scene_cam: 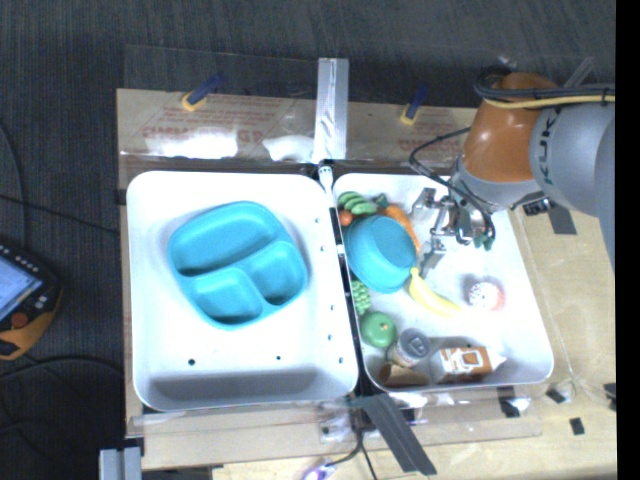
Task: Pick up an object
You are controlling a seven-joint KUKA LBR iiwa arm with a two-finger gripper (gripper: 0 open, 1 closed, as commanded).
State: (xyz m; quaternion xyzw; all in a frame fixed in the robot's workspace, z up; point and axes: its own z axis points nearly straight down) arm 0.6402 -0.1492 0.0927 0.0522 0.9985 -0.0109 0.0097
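my gripper (436,236) hung low in the right bin (520,268), just beside the blue bowl (380,250). i could not tell the state of its jaws. the bowl lay tilted against the bin's left wall. a banana (432,296) lay just below the gripper. a green apple (378,328), a small can (413,346) and a carton (462,360) crowded the near edge. the left bin (150,268) held a blue divided tray (238,260).

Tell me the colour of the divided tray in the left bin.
Light blue; the divided tray shows clearly in the camera view.
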